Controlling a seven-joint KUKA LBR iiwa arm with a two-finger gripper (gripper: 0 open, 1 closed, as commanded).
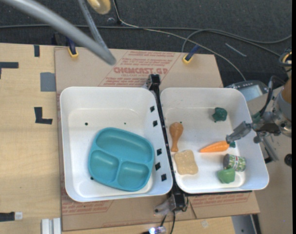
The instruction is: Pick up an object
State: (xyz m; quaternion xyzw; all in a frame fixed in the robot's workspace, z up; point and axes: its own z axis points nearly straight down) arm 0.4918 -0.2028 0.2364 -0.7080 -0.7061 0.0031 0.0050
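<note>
Single fixed camera above bench (21, 130), looking down at slant, medium distance. Both white bins (69, 130) framed centre; arm (279, 116) entering at 3 o'clock.

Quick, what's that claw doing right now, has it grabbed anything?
Claw: at the right bin's edge, beside the carrot's tip; open or shut cannot be told, and nothing shows in it.

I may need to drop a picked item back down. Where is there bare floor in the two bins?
Left bin: bare strip above the teal tray. Right bin: bare upper-left corner, between the divider and the dark green piece. Crowded below: drumstick, toast, carrot, can, green piece.
</note>
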